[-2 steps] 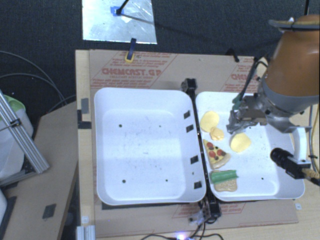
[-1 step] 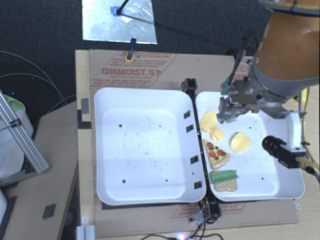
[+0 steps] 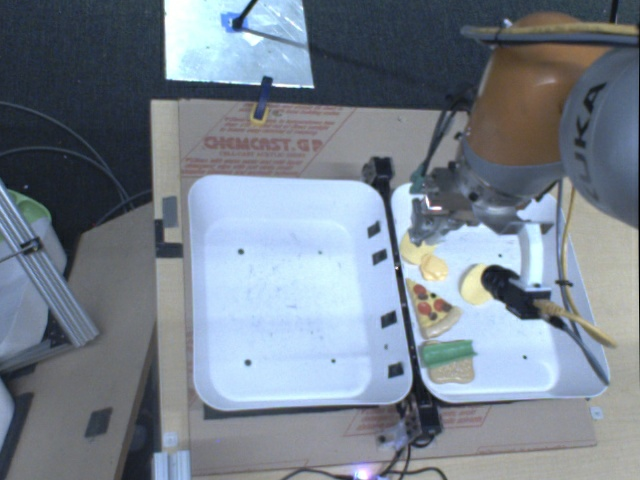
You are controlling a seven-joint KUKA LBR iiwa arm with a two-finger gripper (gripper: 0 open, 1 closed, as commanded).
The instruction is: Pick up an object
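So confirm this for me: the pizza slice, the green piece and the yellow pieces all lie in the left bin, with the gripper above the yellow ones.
Not quite. The camera view shows the pizza slice, the green piece and the yellow pieces in the right bin, not the left bin. The rest stands: the gripper is above the yellow ones.

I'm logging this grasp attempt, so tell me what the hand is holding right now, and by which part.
It cannot be told: the hand sits low over the yellow toy in the right bin, hiding any contact.
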